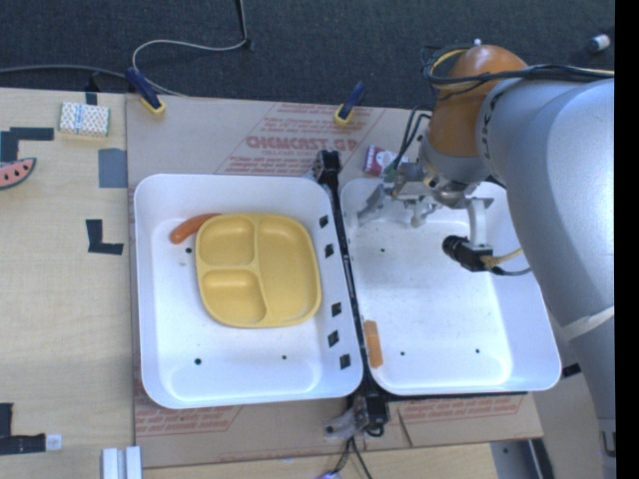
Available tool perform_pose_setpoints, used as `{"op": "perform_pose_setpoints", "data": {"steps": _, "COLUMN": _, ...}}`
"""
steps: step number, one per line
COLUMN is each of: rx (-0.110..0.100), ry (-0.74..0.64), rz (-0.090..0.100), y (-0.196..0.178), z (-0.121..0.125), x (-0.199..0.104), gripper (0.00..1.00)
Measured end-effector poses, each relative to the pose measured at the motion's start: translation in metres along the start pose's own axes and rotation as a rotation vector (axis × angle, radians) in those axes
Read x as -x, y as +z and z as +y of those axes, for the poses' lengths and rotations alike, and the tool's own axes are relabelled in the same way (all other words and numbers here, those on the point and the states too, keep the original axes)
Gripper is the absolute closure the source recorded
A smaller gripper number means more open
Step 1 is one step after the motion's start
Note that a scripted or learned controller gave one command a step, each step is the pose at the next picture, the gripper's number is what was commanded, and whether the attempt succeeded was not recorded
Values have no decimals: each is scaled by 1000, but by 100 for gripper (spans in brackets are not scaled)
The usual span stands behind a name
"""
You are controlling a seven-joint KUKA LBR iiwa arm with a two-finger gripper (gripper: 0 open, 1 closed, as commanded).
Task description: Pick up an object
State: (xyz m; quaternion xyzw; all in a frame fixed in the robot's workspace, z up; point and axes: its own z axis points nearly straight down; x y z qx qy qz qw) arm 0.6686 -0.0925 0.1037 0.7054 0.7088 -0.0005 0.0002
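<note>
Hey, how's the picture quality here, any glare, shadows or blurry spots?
Camera view: even, soft lighting; the yellow divided plastic plate looks sharp with mild sheen, the white bins are bright but not blown out, and the large grey arm at the right looks slightly soft.

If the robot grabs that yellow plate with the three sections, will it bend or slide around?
The yellow plate looks like moulded plastic, so it's probably stiff and light. It lies flat on the smooth white bin, so a push would likely slide it, not tip it. Its low rim may be hard to pinch.

Yellow tray [258, 269] crowds my left bin [160, 367]; right bin [449, 347] floor lies open past 1 carrot [372, 343].
</note>
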Motion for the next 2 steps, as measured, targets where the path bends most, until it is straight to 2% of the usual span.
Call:
{"op": "perform_pose_setpoints", "data": {"steps": 1, "rx": 1, "ry": 3, "rz": -1, "y": 19, "z": 0, "x": 2, "gripper": 0}}
{"op": "perform_pose_setpoints", "data": {"steps": 2, "rx": 1, "ry": 1, "rz": -1, "y": 9, "z": 0, "x": 1, "gripper": 100}}
